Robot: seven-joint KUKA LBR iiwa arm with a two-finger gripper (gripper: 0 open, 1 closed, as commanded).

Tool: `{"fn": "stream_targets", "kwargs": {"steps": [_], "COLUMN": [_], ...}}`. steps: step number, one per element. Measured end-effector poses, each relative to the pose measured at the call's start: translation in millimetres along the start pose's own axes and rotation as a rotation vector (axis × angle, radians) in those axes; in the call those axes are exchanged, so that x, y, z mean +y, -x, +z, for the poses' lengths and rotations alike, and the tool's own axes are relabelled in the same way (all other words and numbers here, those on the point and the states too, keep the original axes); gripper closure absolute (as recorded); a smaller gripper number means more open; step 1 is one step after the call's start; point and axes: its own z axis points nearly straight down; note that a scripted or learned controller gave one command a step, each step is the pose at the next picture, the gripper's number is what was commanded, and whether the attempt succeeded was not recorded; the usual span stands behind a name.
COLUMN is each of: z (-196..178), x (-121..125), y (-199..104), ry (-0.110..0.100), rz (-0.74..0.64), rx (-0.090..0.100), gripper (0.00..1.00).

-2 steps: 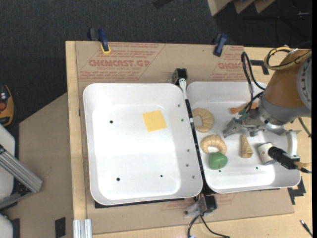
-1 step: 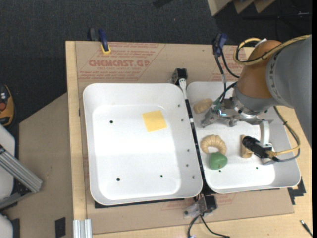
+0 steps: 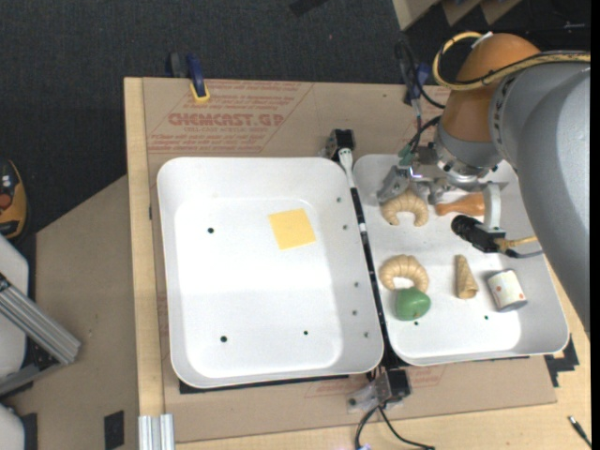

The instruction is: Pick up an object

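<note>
A single fixed camera hangs above the brown cardboard-covered bench [image 3: 234, 111] and looks down at a slant, far enough back to take in both shallow white plastic bins [image 3: 187, 279] side by side, the left one near the centre of the view. Dark carpeted floor [image 3: 112, 26] fills the top. The grey arm with the orange band [image 3: 487, 73] enters from the right, close to the lens.
</note>
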Motion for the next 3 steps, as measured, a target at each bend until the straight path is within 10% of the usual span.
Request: {"fn": "stream_targets", "kwargs": {"steps": [2,3], "z": [1,-4], "x": [-98,-34], "y": [19,-3], "ry": [-0.013,-0.001], "rz": [0.005,-0.002], "rx": [0.004,0.001], "gripper": [0.00,0.00]}}
